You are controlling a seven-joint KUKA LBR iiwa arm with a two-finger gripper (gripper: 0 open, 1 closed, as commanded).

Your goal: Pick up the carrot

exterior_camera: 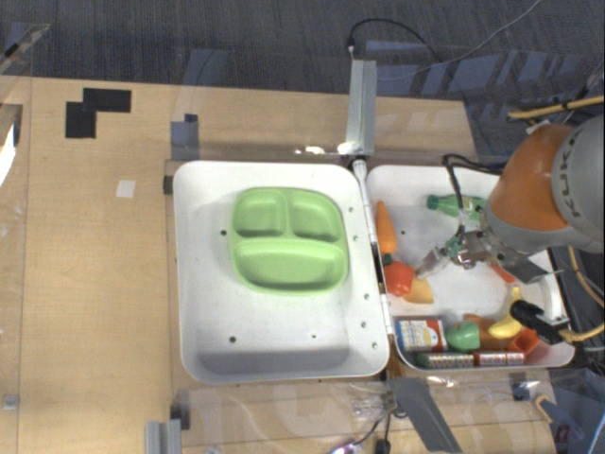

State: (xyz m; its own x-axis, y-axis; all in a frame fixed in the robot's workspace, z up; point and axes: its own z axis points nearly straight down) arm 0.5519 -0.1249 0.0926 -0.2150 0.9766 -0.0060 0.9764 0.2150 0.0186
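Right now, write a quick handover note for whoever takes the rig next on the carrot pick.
End effector: low inside the right bin, carrying nothing that can be seen; finger state unclear.
Carrot: lying along the right bin's left wall, apart from the end effector.
Nearby: a red and orange piece just below the carrot, a green bottle at the back, packaged items along the front.
Left bin: holds a green divided plate.
Done: approach only.
Left: reach the carrot, grip, lift.

divided plate (287,238) in left bin (198,282); carrot (386,229) in right bin (416,192)
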